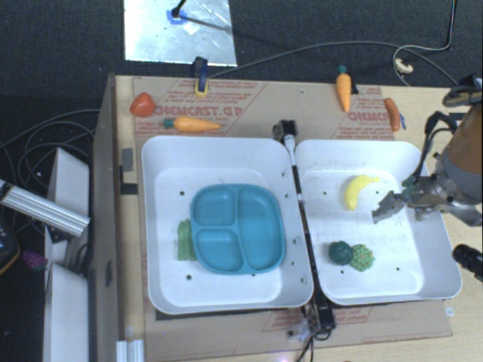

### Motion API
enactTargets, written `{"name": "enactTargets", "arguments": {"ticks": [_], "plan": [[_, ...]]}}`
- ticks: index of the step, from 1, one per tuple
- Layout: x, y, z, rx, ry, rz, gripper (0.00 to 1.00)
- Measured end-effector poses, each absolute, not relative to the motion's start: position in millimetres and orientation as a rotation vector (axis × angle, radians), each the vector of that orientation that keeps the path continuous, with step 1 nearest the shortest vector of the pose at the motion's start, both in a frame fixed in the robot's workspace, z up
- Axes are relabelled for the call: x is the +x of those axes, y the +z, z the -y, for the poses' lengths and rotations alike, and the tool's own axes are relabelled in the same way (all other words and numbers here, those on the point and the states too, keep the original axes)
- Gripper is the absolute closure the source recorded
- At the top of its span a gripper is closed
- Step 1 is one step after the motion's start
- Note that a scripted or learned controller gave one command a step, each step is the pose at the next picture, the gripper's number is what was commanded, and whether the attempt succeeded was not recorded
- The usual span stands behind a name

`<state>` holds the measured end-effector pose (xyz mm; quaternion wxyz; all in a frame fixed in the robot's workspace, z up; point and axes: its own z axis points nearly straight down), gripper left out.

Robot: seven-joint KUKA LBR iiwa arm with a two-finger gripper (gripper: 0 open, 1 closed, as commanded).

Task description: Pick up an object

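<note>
In the right bin (434, 274) a yellow banana (360, 189) lies at the back. A dark green round piece (340, 252) and a light green bumpy piece (363, 258) touch each other near the front. My gripper (392, 199) hangs over the right bin's middle right, just right of the banana and above the green pair. It is open with nothing between its fingers. The left bin (162, 164) holds a blue divided plate (238, 227) and a green strip (185, 240) against the plate's left edge.
Outside the bins, on the cardboard at the back, lie a red tomato (142, 104), two carrots (195, 124) (344, 89), an orange piece (392, 114) and a blue-yellow clamp (200, 75). A black divider clip (287, 131) sits between the bins. Cables run along the left.
</note>
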<state>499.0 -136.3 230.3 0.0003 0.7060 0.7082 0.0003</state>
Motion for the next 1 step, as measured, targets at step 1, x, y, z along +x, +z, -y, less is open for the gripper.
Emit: {"name": "enactTargets", "arguments": {"ticks": [1], "plan": [[548.0, 130.9, 110.4, 2.22, -0.002, -2.227, 0.0]]}}
